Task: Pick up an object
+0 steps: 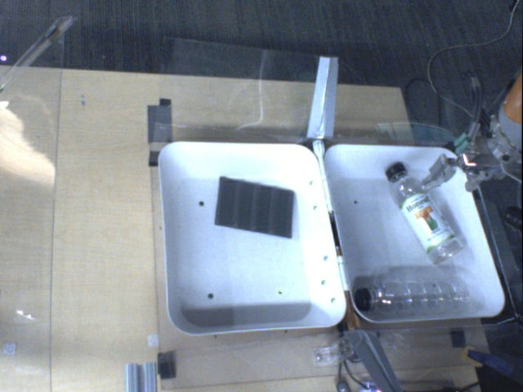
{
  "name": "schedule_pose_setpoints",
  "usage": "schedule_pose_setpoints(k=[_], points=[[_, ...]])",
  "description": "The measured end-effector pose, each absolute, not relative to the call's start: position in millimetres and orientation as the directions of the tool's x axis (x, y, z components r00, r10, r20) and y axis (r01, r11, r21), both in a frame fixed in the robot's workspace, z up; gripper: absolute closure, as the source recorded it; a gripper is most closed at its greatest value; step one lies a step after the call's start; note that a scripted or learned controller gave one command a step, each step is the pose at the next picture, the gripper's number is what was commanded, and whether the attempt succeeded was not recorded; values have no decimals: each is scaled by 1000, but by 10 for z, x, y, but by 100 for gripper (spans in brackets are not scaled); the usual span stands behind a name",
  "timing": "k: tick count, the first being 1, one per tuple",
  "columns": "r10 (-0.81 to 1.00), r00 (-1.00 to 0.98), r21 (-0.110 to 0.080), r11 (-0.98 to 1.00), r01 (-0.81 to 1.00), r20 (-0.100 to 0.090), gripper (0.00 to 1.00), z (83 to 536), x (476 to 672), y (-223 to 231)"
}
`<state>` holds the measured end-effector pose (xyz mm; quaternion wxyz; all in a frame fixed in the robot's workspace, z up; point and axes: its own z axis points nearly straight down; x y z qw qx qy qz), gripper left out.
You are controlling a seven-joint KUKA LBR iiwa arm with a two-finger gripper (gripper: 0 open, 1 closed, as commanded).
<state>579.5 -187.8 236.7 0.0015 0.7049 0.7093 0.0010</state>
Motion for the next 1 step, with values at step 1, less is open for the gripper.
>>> schedule_pose_setpoints(k=[1], points=[[990, -142, 2, 142, 990, 0, 0, 1333, 6058, -1894]])
